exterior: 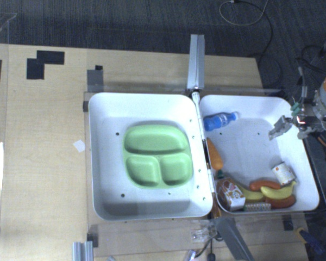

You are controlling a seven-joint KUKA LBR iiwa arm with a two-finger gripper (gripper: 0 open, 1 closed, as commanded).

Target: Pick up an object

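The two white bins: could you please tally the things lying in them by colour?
Green: 1, the divided tray in the left bin.
Blue: 1, the bottle in the right bin.
Orange: 1, the carrot-like piece.
Yellow: 1, the banana.
Red: 2, the sausage shapes.
White: 1, the small can.
Mixed print: 1, the packet.
Total: 8

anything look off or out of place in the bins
Nothing damaged or spilled. The blue bottle lies on its side by the divider in the right bin, and the banana and other items are heaped in a jumble along its near wall. The green tray sits flat in the left bin.
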